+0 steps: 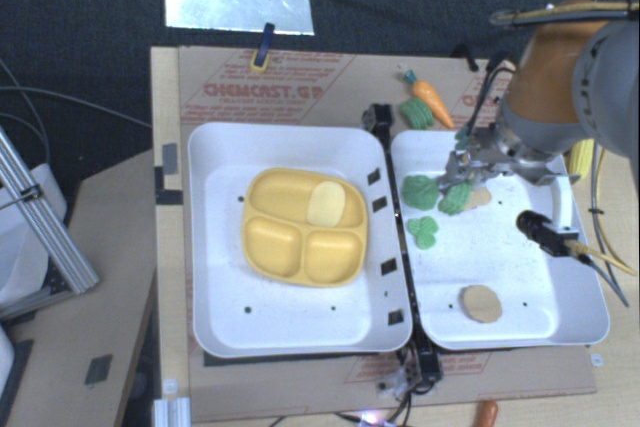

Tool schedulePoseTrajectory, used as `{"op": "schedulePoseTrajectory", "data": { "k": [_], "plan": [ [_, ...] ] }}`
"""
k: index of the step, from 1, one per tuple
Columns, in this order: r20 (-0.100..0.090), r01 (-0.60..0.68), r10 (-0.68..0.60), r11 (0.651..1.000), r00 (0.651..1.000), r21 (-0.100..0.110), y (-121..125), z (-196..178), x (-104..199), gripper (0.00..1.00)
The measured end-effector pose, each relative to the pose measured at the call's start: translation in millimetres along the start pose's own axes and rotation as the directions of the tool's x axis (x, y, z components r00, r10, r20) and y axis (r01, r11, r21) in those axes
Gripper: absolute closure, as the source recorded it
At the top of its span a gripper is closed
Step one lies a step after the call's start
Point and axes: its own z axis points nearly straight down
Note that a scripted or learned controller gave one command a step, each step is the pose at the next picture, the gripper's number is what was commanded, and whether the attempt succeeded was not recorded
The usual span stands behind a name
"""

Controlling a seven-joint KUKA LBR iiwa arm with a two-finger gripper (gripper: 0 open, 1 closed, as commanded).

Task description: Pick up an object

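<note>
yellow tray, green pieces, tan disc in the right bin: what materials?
Yellow tray: likely molded plastic, smooth and slightly glossy, with rounded compartments. Green pieces: probably soft plastic or rubber toy vegetables, with a matte, bumpy surface; too small to be sure. Tan disc: matte, even tone, possibly wood or plastic; the look leaves it open.

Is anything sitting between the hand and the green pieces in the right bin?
Nothing visible does. The hand is right over the green pieces at the back of the right bin. The tan disc lies apart, near the front wall.
</note>
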Motion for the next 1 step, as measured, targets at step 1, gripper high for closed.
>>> {"op": "schedulePoseTrajectory", "data": {
  "k": [1],
  "plan": [
    [-0.002,0.000,0.000,1.000,1.000,0.002,-17.4,-68.1,66.6,1.00]
  ]
}}
